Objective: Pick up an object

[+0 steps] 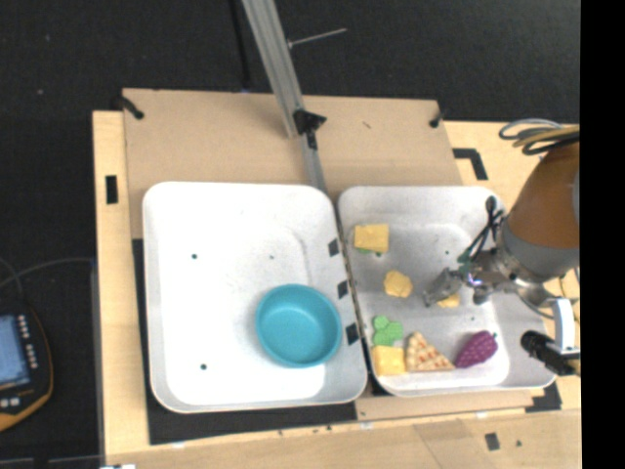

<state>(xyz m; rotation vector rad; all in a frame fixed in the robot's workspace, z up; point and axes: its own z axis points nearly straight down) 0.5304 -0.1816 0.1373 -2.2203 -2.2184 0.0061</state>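
Observation:
My gripper (442,289) is low in the right bin (420,208), near its middle, with the arm (543,225) reaching in from the right. A small yellow piece (449,302) lies right under the gripper's tip, partly covered by it. Left of it sits a yellow lump (396,283), and further back a yellow block (371,237). Along the bin's front lie a green toy (387,330), another yellow block (389,361), a pizza slice (426,353) and a purple bunch of grapes (476,349).
The left bin (215,223) holds a blue bowl (294,324) near its front right corner. A grey metal pole (278,57) slants up from between the bins at the back. Brown board surrounds both bins.

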